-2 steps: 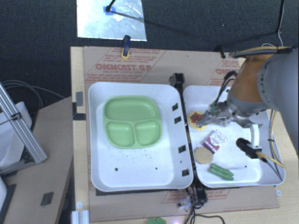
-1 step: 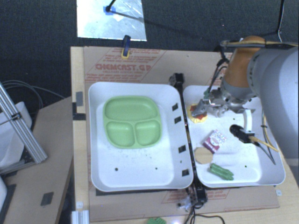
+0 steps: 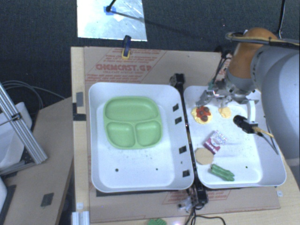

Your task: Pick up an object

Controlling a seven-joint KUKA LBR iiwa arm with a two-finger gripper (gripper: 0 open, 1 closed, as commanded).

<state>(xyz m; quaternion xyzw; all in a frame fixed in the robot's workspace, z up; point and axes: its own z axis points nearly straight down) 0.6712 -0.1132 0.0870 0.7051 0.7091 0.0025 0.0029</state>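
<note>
While pincer point(image 3: 216, 93) hovers, pizza toy point(image 3: 203, 114) just below-left, right bin point(image 3: 267, 165).

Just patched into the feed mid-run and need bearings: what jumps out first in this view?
The pale green divided tray sits alone in the left bin. The right bin holds small items: a red-and-yellow toy, a pink packet, a tan disc, a green pod. The gripper hovers over that bin's far edge.

Two white bins point(image 3: 140, 182): the left one holds a pale green tray point(image 3: 132, 122), the right one a yellow-and-red toy point(image 3: 203, 115), a pink-and-white packet point(image 3: 215, 141), a tan disc point(image 3: 204, 156), a green pod point(image 3: 221, 172).
</note>
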